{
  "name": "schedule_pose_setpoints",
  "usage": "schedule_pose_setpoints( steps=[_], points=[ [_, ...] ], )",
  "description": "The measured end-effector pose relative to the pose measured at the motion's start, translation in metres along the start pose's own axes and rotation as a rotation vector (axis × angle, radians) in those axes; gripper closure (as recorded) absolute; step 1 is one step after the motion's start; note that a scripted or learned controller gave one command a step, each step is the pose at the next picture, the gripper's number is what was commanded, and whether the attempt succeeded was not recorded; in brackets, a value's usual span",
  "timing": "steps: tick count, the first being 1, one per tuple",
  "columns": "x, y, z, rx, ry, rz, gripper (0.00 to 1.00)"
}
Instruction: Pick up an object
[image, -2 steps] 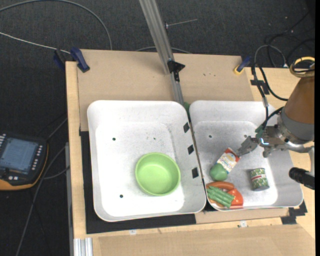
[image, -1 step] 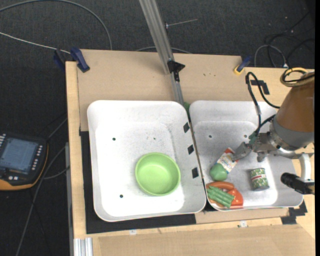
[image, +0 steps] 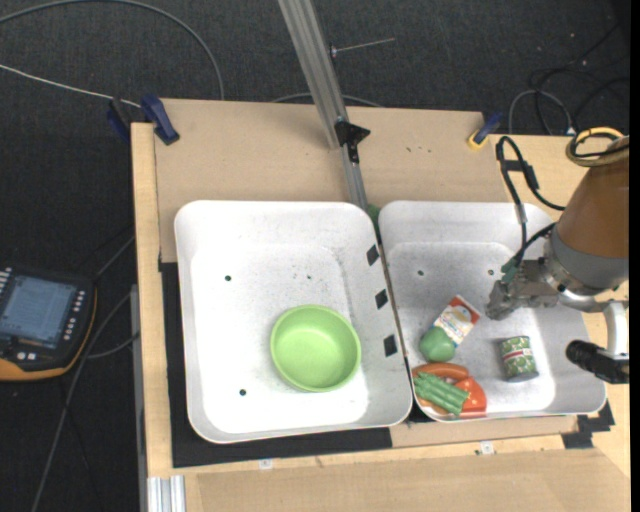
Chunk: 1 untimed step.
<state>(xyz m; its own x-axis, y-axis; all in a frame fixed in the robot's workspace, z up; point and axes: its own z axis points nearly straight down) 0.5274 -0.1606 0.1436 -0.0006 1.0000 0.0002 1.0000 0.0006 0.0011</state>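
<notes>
The hand (image: 507, 297) is hovering in the right bin (image: 440, 225) above the can (image: 517, 357) and pouch (image: 456, 322), nothing lifted yet; its grip I cannot tell.

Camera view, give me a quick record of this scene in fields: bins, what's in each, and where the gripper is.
left bin: green bowl
right bin: green ball, white pouch, green can, red and green packet
gripper: over right bin, above and between pouch and can, nothing visibly held
arm: enters from right
</notes>
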Motion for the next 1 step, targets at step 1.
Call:
schedule_pose_setpoints(
  steps=[1],
  points=[
    [-0.0013,0.0005,-0.0422,-0.003,-0.001,0.0,1.0]
  ],
)
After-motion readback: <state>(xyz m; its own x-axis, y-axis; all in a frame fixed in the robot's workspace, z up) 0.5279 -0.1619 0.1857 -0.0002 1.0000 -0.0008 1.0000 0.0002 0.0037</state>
